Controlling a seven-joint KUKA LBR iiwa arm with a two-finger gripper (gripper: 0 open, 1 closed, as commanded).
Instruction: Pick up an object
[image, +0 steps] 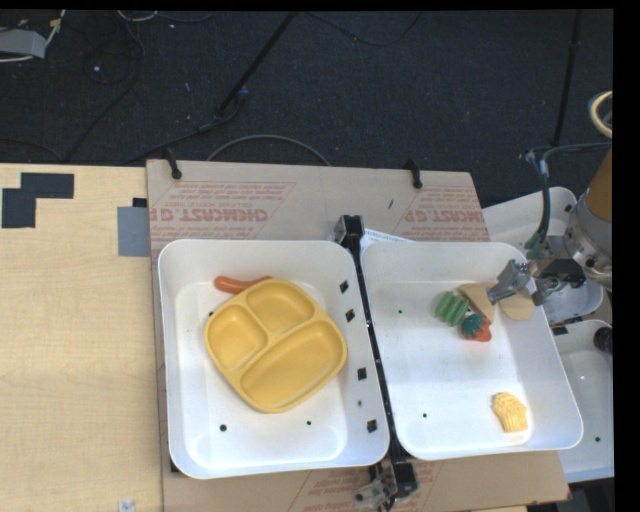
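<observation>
The right bin (440, 400) holds a small cluster of toys: a green ridged piece (452, 308), a tan piece (478, 298) and a red bit (481, 334), all touching. A yellow corn-like toy (510, 411) lies alone near the bin's front right corner. My gripper (525, 285) hangs over the bin's right rim, just right of the cluster, with another tan piece (518, 309) right below it. Nothing is visibly lifted off the bin floor.
The left bin (200, 440) carries a yellow divided plate (275, 343) with an orange sausage-shaped toy (237, 283) behind it. A black divider (365, 340) runs between the bins. The arm's wrist and cables crowd the right edge (585, 240).
</observation>
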